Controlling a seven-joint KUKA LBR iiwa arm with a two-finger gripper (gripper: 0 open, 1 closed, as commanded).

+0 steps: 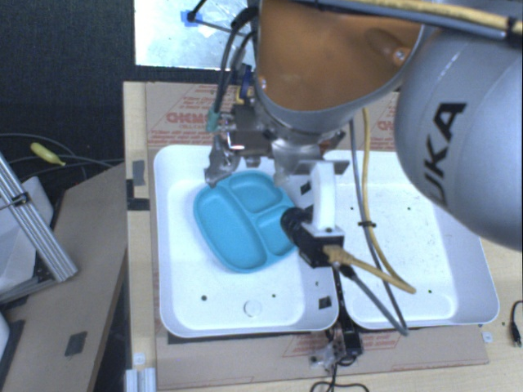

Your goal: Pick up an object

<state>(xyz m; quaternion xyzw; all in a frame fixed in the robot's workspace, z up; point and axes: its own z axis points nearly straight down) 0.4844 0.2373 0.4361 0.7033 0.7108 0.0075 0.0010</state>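
From my remote station I log the arm [392,64] first: its grey body and orange band fill the upper right of the camera view, reaching over the bench from the right, with cables trailing down past the wrist.

Below it sit the two white bins. The left bin [188,300] lies under the wrist; the right bin [441,251] lies beside it, touching along the shared middle rim. Both rest on a brown cardboard sheet [176,117] printed with red marks.

In the left bin I see a blue divided tray [237,223], tilted diagonally, its compartments facing up. It occupies the upper right part of that bin, near the middle rim.

The gripper [222,166] hangs at the tray's upper left edge, just above or touching its rim; I cannot tell which. Whether its jaws are spread or pressed together I also cannot tell, as the wrist hardware masks them.

A black-and-white fitting [315,231] on the wrist overlaps the tray's right edge.

A small yellow object [45,153] lies off the bench at far left.
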